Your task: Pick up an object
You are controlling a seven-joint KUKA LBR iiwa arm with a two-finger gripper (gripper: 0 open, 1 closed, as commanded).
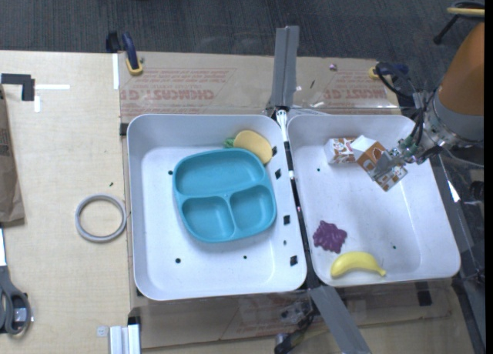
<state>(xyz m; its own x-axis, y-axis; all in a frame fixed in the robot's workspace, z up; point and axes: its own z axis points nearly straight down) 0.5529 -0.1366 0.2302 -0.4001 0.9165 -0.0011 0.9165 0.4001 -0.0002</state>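
You see one curved yellow banana, one purple lump, one carton; whether the gripper pinches, I cannot tell.

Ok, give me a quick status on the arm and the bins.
Gripper over right bin, beside white carton. Banana and purple grapes untouched. Blue tray in left bin.

On the worktop left of the bins I see a grey tape ring. Scissors lie at the near-left edge. A blue clamp grips the cardboard.
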